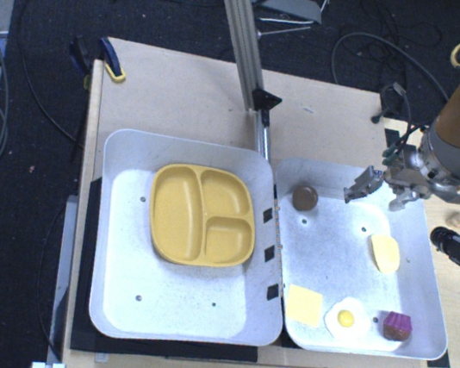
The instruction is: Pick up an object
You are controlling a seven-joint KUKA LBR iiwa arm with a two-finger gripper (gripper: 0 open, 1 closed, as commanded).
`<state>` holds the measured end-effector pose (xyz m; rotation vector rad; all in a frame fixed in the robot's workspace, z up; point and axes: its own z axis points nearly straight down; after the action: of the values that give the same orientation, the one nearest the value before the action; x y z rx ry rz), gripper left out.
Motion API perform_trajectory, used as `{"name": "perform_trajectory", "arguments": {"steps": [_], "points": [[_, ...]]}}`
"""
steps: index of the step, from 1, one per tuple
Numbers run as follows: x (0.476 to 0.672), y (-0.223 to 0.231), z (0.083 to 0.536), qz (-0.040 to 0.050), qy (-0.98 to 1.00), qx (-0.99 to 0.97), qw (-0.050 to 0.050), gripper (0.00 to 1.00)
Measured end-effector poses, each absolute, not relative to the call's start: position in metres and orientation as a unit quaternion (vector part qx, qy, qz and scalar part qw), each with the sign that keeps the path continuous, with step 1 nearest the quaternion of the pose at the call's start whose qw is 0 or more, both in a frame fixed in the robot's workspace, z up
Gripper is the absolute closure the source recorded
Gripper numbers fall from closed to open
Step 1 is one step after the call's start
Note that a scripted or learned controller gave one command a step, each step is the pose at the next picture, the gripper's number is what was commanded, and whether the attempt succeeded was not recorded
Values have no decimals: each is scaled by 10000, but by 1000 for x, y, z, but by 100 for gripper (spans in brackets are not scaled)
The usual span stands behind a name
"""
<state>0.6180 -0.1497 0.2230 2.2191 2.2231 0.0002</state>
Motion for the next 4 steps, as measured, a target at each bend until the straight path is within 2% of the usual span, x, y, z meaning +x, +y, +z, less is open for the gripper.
{"name": "perform_trajectory", "arguments": {"steps": [2,3,4], "points": [[608,-161,104,-18,7064,7078,-21,0],[609,-161,92,-6,7068,7074,0,0],[610,-161,104,5,7068,7075,22,100]]}}
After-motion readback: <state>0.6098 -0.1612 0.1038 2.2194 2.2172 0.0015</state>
